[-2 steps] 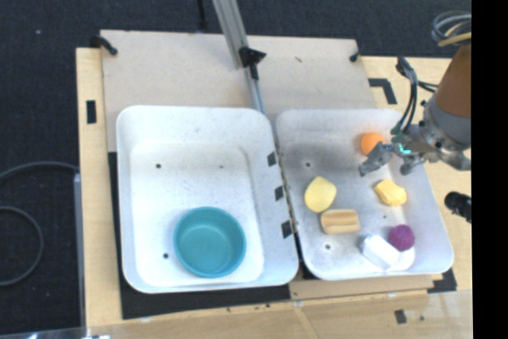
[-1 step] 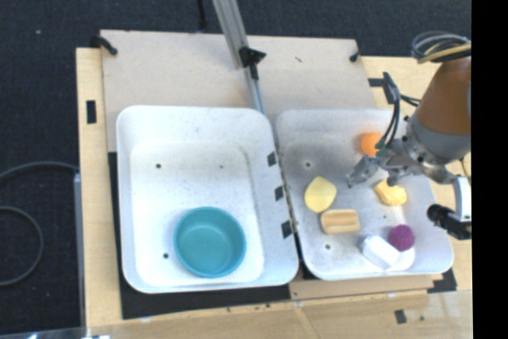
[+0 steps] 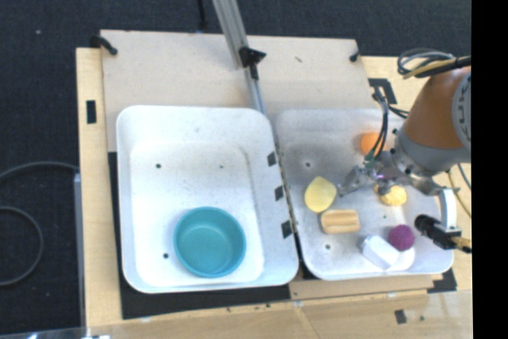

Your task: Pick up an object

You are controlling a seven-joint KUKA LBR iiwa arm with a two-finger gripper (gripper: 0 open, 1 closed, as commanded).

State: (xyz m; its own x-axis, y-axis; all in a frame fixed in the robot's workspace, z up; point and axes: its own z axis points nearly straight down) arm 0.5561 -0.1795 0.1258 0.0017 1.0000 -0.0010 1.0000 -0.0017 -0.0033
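Arm (image 3: 440,119) is cut off by the frame's right side; only the orange band and grey wrist are in view. Gripper (image 3: 367,173) fingers too small and dark to tell if open or closed. Orange ball (image 3: 369,143) near right bin's (image 3: 317,127) far edge is partly hidden behind cables. Yellow piece (image 3: 394,196) is partly covered by the wrist. Cable loop (image 3: 20,222) is cut by the left frame edge. Metal post (image 3: 225,0) runs out the top.

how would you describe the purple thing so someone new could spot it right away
Look in the right bin, along its near edge. The purple ball sits there, touching a white block, with a tan wooden block off to its left. It is the only purple item and is round.
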